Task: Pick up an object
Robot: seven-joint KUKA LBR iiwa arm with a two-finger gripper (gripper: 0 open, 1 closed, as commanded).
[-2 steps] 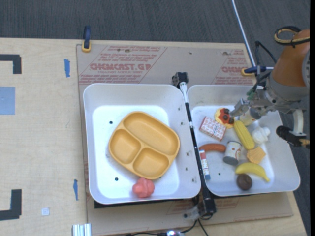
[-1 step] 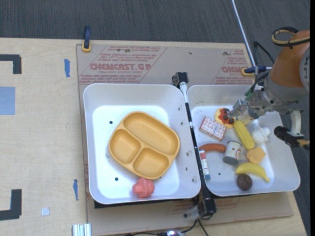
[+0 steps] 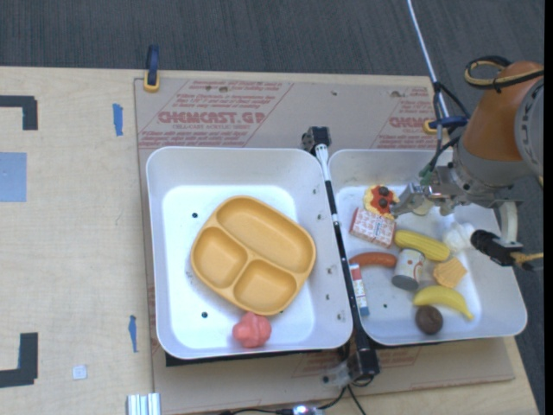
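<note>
1. Claw (image 3: 413,199) hangs low over the far part of the right bin (image 3: 510,322), just beside the little red and yellow toy (image 3: 378,200). I cannot tell how it is set, and nothing can be seen in its grip.
2. Nothing is picked up yet. The corn (image 3: 422,245), banana (image 3: 444,300), sausage (image 3: 373,258) and brown ball (image 3: 429,319) all lie in the right bin.
3. On the left, the other bin (image 3: 164,180) has a yellow tray (image 3: 252,254) and a pink lump (image 3: 251,329).
4. Red letters on the board (image 3: 216,102) look like "CHEMCAST GP".
</note>
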